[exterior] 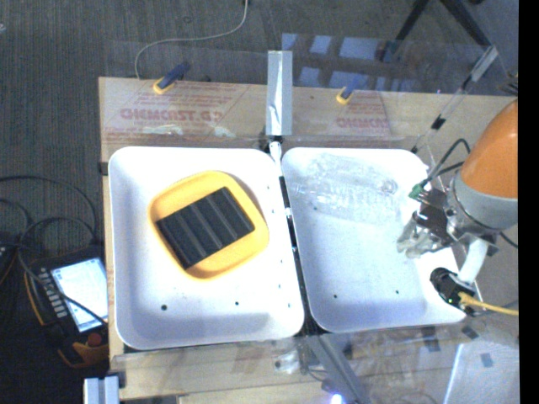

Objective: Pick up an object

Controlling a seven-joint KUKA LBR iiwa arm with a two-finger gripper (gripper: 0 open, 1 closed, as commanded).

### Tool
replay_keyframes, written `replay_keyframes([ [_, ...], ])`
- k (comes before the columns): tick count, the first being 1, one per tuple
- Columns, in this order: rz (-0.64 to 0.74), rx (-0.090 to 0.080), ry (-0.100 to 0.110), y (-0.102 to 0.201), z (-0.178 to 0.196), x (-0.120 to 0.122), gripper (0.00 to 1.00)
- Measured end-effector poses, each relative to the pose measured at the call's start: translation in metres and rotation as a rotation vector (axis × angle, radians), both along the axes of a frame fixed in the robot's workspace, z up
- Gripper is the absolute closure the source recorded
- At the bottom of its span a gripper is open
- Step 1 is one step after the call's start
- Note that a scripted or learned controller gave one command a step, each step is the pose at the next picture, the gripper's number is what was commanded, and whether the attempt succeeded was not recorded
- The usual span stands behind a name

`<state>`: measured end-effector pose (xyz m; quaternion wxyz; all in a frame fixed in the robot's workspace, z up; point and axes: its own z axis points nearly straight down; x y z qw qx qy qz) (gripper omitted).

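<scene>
A yellow dish with a black ribbed insert (210, 223) lies in the left bin (135, 310), a little above its middle. A clear plastic object (345, 188) lies in the upper part of the right bin (362, 301); it is faint against the white floor. My gripper (418, 241) hangs over the right edge of the right bin, below the orange band of the arm (497, 162). It stands to the right of the clear object and apart from it.
A clear panel with two yellow-and-blue clamps (171, 77) runs behind the bins. A ridge (289, 225) divides the two bins. A handheld device (72, 289) with cables lies on the floor at the left. A chair base (438, 7) stands at the upper right.
</scene>
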<state>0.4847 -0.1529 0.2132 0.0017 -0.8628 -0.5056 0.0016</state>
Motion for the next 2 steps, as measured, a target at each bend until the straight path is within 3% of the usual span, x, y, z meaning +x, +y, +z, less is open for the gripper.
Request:
replay_keyframes([
  [1,0.001,0.001,0.002,0.001,0.008,0.001,1.0],
  [2,-0.058,-0.004,-0.002,-0.034,0.048,0.01,1.0],
])
